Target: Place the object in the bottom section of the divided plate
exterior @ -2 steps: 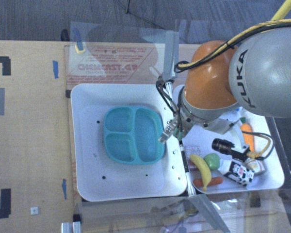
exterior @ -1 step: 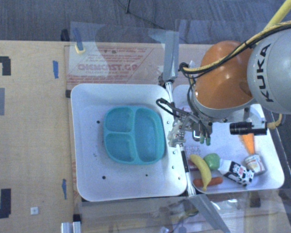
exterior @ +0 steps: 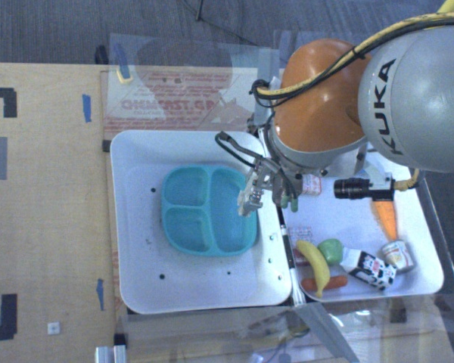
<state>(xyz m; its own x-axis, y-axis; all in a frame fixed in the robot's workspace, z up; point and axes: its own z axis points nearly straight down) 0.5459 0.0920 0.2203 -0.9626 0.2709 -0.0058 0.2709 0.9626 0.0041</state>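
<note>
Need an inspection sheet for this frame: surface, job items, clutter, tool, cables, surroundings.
Surface: two white bins, left bin, right bin, side by side.
Job's things: blue divided plate lies flat in the left bin.
Clutter: banana, green fruit, carrot, cow-print carton, small cup in the right bin.
Tool: tool over the plate's right section; grip state unclear.
Cables: yellow hose runs along the arm.
Surroundings: cardboard sheet to the left, blue tape on it.
</note>
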